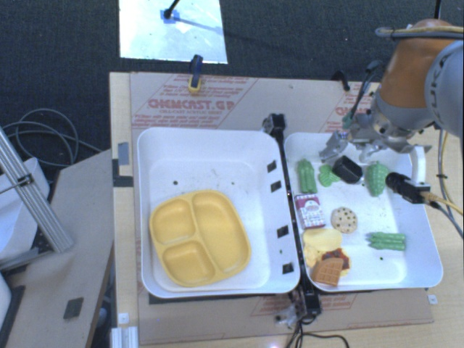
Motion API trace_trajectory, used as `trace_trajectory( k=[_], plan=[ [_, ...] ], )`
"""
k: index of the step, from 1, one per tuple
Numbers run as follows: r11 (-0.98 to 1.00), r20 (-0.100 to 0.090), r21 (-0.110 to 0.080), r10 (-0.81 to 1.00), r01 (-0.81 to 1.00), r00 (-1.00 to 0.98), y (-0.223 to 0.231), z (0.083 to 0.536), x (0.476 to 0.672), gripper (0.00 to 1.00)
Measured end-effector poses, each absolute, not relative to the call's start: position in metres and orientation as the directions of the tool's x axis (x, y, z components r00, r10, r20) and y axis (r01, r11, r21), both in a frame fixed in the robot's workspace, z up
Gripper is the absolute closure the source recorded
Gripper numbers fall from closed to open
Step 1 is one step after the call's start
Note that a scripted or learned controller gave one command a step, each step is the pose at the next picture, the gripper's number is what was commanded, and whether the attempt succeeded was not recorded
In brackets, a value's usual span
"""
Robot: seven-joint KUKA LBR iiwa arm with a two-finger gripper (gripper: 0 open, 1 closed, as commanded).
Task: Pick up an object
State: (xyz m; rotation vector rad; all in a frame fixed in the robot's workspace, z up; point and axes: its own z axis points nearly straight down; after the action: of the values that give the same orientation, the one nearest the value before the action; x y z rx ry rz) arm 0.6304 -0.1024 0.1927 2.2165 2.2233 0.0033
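Note:
My gripper (353,149) hangs over the far part of the right bin (428,263). Directly under it lies a small black piece (346,169); whether the gripper touches it is unclear. Green toy foods flank that piece: a knobbly one (306,174) to the left, a small bit (326,175) beside it, and a leafy one (376,178) to the right. Nearer the front lie a red-and-white carton (310,211), a cookie (344,220), a yellow piece (321,239), a waffle (328,269) and a bunch of green beans (386,241).
The left bin (167,147) holds a yellow divided plate (199,235). A black divider with clips (284,194) runs between the two bins. A grey stand (32,194) sits off the bench at the left.

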Motion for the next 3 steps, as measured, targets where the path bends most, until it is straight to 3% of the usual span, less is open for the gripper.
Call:
trace_trajectory(
  k=[1, 2, 3],
  plan=[
    [0.002, -0.003, 0.006, 1.000, 1.000, -0.002, -0.136, 0.082, 0.670, 0.00],
    [-0.001, -0.002, 0.005, 1.000, 1.000, 0.001, -0.190, 0.086, 0.669, 0.00],
    [0.001, -0.001, 0.003, 1.000, 1.000, -0.001, -0.207, 0.086, 0.669, 0.00]
  ],
)
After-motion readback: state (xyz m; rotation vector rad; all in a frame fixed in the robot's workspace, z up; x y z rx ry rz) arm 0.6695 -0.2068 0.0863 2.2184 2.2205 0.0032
